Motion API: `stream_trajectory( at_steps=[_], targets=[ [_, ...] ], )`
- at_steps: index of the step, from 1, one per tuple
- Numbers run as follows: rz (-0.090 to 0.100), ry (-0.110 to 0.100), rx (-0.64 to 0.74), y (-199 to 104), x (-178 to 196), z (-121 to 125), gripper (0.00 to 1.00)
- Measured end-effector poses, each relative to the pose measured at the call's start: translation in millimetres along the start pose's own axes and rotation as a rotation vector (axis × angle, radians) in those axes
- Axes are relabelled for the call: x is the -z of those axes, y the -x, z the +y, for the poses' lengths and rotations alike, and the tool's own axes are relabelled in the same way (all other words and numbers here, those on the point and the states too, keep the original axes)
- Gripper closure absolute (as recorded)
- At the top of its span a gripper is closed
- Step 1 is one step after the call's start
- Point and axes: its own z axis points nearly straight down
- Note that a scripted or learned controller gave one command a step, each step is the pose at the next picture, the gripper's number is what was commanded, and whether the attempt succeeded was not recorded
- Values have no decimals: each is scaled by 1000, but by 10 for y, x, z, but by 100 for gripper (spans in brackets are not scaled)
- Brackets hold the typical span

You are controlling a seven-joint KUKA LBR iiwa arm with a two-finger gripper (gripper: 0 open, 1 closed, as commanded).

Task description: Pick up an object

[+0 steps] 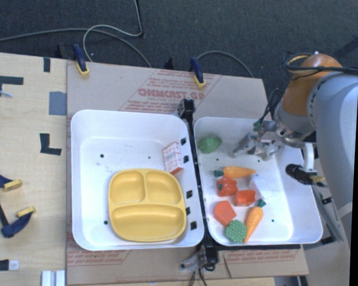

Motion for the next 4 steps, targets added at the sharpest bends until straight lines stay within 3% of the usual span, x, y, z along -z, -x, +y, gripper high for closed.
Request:
stream_trajectory(
  at_steps=[2,3,4],
  targets=[
    [6,-1,2,-1,-2,6,0],
    [4,1,3,202,1,9,0],
    [-5,47,11,180,40,98,0]
  ],
)
